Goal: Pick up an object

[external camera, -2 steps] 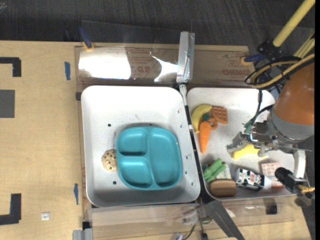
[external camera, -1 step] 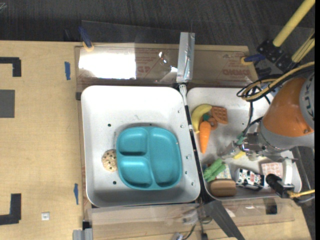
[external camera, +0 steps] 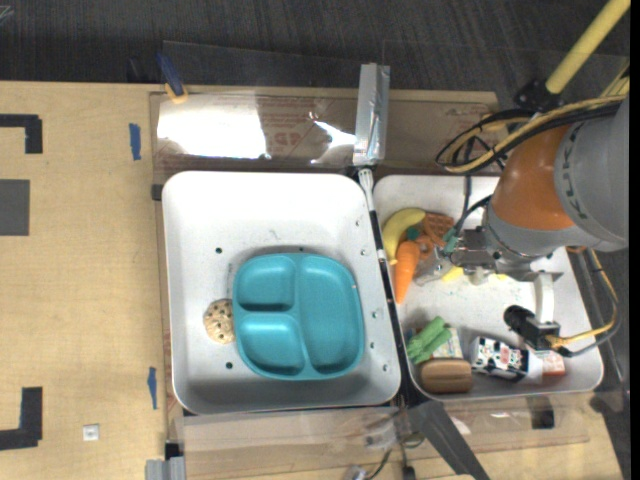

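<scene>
The right bin [external camera: 585, 373] holds several toy items. A yellow banana [external camera: 400, 225] lies at its back left, an orange carrot [external camera: 405, 268] just in front of it. A green leafy piece [external camera: 428, 340] and a brown bun-like piece [external camera: 446, 375] rest near the front left. A small dark-labelled bottle [external camera: 510, 359] lies at the front. My gripper [external camera: 446, 258] hangs low over the back of this bin, right beside the carrot and banana, with an orange-brown item [external camera: 436, 230] partly under it.
The left bin [external camera: 200, 208] carries a teal divided plate [external camera: 297, 313] and a cookie [external camera: 218, 320] at the plate's left edge. The grey arm with its orange band [external camera: 535, 193] and looping cables [external camera: 480, 138] cover the right bin's back right.
</scene>
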`<state>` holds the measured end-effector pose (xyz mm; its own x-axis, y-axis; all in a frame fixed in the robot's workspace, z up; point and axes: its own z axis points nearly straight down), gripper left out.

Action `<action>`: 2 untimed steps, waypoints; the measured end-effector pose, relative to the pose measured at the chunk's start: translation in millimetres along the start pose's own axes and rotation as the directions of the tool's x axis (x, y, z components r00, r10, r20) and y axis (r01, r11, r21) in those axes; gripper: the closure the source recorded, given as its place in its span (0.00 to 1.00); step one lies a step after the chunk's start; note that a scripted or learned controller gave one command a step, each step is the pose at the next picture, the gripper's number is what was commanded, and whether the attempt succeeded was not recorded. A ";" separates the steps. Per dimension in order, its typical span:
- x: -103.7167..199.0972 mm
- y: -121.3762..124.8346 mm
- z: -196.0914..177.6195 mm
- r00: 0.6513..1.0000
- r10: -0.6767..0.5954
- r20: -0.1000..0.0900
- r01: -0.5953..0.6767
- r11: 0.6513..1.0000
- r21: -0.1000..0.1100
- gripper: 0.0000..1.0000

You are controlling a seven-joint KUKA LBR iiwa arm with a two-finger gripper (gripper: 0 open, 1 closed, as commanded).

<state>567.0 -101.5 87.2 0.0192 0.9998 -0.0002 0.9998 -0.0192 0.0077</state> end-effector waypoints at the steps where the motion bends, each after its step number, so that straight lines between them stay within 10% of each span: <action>1: -13.4 53.8 1.3 1.000 0.015 0.001 -0.015 1.000 0.004 0.00; 2: 9.1 43.8 -59.3 0.999 0.038 0.000 -0.038 0.999 0.000 0.00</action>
<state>610.4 -93.2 146.8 0.0575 0.9983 -0.0001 0.9983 -0.0575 0.0076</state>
